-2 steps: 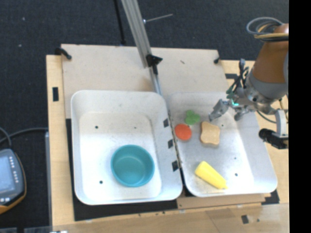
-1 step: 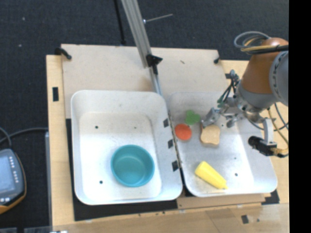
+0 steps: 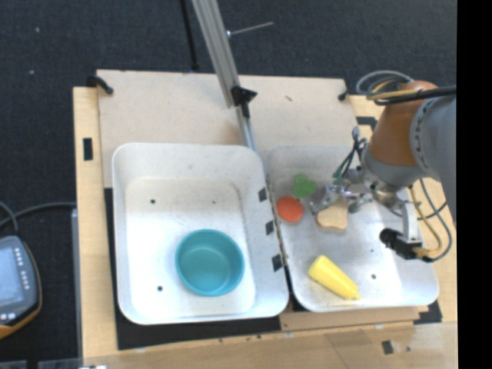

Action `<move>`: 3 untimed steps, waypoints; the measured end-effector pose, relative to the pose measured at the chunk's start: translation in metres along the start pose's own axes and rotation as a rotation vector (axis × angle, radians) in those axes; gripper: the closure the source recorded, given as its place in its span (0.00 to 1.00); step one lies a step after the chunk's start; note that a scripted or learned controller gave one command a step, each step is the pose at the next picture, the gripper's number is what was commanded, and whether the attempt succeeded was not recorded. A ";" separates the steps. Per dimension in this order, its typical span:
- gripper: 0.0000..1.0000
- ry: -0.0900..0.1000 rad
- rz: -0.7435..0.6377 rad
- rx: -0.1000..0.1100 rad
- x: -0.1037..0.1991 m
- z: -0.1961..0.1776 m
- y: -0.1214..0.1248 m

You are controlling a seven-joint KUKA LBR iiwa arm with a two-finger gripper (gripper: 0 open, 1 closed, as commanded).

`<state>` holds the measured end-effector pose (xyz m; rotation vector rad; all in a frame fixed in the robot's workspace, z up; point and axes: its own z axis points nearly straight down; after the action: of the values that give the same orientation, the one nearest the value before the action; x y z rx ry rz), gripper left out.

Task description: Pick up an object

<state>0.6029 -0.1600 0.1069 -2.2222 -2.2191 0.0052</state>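
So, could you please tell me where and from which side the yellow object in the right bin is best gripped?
Probably across the middle of the yellow object, coming straight down from above. It lies flat and elongated, slanting from upper left to lower right, so fingers set crosswise to that long axis would span its narrow width. Bare floor of the right bin lies on both sides.

1. Arm (image 3: 419,133) is reaching in from the right, grey link with the orange band sitting high at the frame's right side.
2. Wrist is angling down and left.
3. Gripper (image 3: 332,200) is hanging low at the end of the wrist, pointing left.
4. Cables are looping around the wrist's right side.
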 end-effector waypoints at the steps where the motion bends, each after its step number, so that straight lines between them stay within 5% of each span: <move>1: 1.00 0.000 0.002 -0.006 -0.001 -0.013 0.002; 3: 1.00 -0.001 -0.004 -0.010 -0.004 -0.129 -0.001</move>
<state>0.6022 -0.1634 0.2361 -2.2231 -2.2286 -0.0048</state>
